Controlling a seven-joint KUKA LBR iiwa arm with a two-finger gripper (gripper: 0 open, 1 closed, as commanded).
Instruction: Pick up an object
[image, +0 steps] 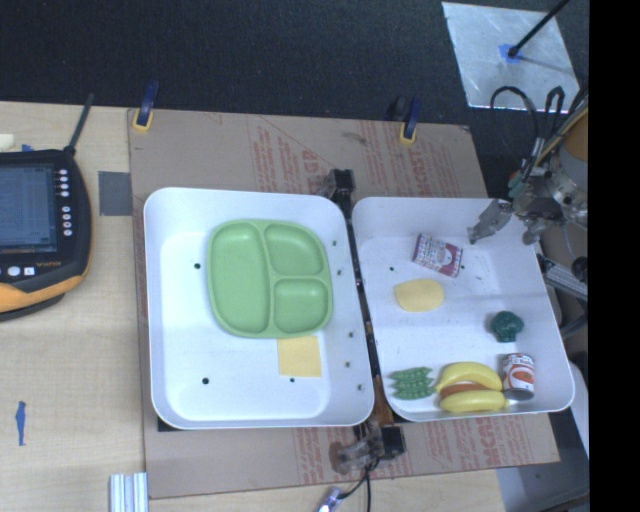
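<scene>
My gripper (508, 226) hangs over the far right corner of the right bin (470, 415), open, with nothing between its fingers. In that bin lie a red-and-white packet (437, 254) just left of the gripper, a pale yellow lump (418, 295), a dark green broccoli piece (506, 324), a small can (517, 375), yellow bananas (470, 388) and green pea pods (411, 381). The left bin (165, 300) holds a green divided plate (269, 277) and a yellow cheese slice (299, 356).
A tablet-like pendant (35, 228) lies on the bench at the far left. Both bins rest on a cardboard sheet (250, 150) held by clamps. Cables and arm parts (550, 150) crowd the upper right.
</scene>
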